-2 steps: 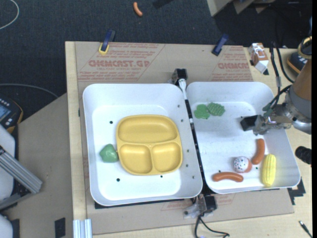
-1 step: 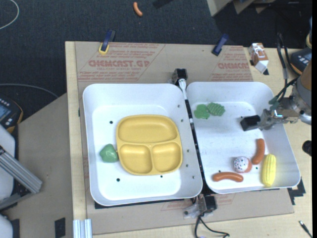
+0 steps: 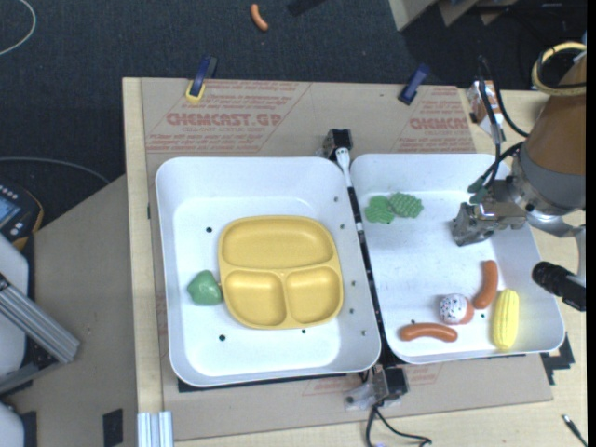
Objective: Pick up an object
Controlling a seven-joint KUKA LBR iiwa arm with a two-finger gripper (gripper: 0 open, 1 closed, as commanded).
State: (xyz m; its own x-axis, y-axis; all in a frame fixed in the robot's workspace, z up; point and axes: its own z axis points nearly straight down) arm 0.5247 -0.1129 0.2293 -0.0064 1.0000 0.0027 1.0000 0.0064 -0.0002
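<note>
In the right bin: we see the gripper hanging over the bin's far right part, nothing visible between its fingers.
Claw state: we cannot tell whether it is open or closed.
Nearest object: the orange sausage, lying near the bin's right edge, just nearward of the claw.
Key relation: the sausage sits almost straight toward the near edge from the claw, its long axis running roughly far-to-near with a slight slant.
Other candidates: the yellow corn in the near right corner; the speckled ball; a second sausage by the near edge; green leaves toward the far left.
Left bin: a yellow divided plate and a green piece.
</note>
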